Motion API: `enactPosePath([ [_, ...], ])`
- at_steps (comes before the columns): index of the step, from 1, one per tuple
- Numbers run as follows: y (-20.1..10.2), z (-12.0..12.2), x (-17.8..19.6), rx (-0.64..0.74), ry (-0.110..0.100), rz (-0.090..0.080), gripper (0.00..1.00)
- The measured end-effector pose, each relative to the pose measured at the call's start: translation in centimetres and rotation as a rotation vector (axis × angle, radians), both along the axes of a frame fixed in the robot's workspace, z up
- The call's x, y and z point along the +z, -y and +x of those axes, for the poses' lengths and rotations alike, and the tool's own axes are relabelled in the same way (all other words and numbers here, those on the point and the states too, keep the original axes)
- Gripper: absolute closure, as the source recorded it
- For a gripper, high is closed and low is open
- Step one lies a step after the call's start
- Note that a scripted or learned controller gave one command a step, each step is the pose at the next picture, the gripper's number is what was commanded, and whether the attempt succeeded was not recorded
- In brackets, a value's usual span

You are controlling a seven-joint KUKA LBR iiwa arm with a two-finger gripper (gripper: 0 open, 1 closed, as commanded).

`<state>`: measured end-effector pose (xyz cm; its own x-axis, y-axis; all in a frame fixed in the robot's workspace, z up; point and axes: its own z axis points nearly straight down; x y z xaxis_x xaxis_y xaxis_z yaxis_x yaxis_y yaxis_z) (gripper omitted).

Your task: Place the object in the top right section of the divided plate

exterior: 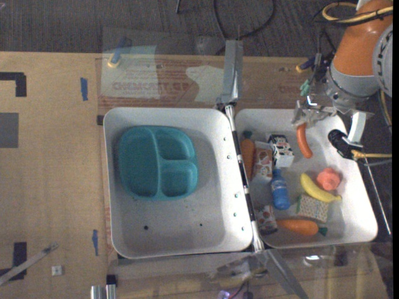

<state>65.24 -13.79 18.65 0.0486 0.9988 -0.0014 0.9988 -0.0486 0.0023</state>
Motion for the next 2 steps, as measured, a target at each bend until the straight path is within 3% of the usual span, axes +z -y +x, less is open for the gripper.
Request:
enactPosePath([
  [2, -11.6, -8.3, -0.2, 0.026, -0.004, 0.002, 1.00],
])
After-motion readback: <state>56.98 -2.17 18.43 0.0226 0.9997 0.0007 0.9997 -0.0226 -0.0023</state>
